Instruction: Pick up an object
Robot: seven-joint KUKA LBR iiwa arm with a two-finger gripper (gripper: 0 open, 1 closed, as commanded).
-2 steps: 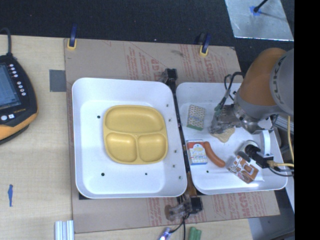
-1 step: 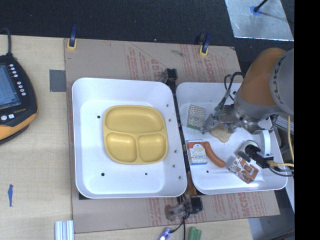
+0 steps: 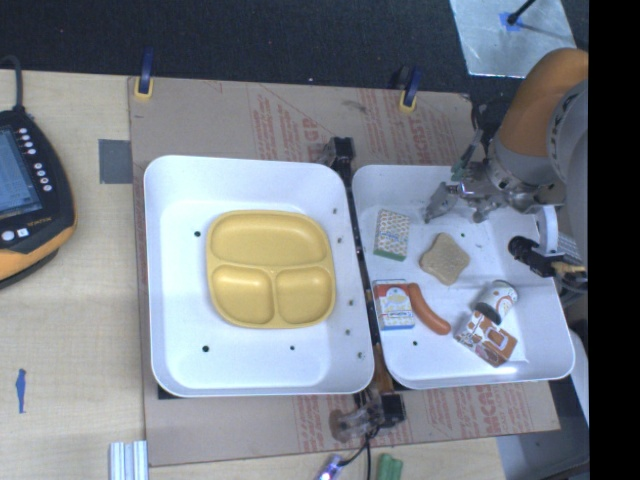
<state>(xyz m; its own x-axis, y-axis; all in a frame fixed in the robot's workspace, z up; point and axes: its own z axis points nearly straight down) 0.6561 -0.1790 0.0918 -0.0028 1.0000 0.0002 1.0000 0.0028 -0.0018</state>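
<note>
Wooden bench (image 3: 80, 368), two white bins seen from above | gripper (image 3: 462, 200) poised over right bin (image 3: 560, 363), fingers spread, nothing held | bread slice (image 3: 445, 258) lies flat just below-left of gripper, nearest object | single arm reaches from right

Arm (image 3: 545, 108) cut off rightward; pendant (image 3: 30, 203) cut off leftward.

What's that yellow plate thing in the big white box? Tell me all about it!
The yellow tray is a smooth, plastic-looking dish with rounded corners, lying flat and right side up near the middle of the left white bin. Raised ridges split it into three sections: one wide one along the far side and two smaller ones along the near side. It rests on the bin floor, away from the walls.
</note>
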